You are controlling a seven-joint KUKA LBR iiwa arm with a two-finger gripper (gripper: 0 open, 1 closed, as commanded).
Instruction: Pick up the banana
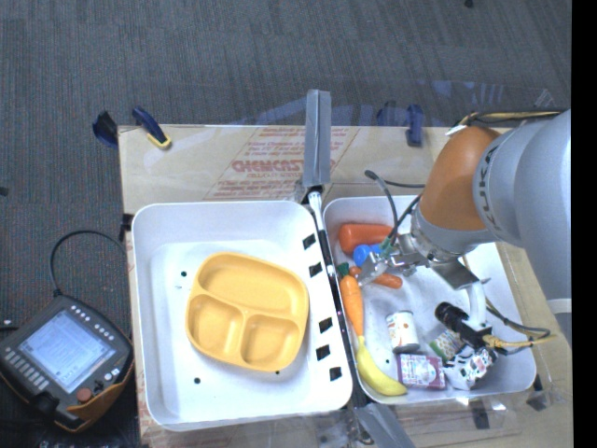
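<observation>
Several toys crowd the banana (378,373) at the right bin's (519,292) front-left corner, so the end effector (378,264), its grip state impossible to tell, could snag the carrot (352,304) or small can (402,329) instead.

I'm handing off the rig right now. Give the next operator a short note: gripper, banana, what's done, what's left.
Gripper: low in the right bin, over the upper carrot, finger state unclear.
Banana: lying at the right bin's front left corner, just below the lower carrot, beside a small can. Nothing touches it.
Done: no pick yet.
Left: move toward the front corner, grasp and lift the banana.
</observation>
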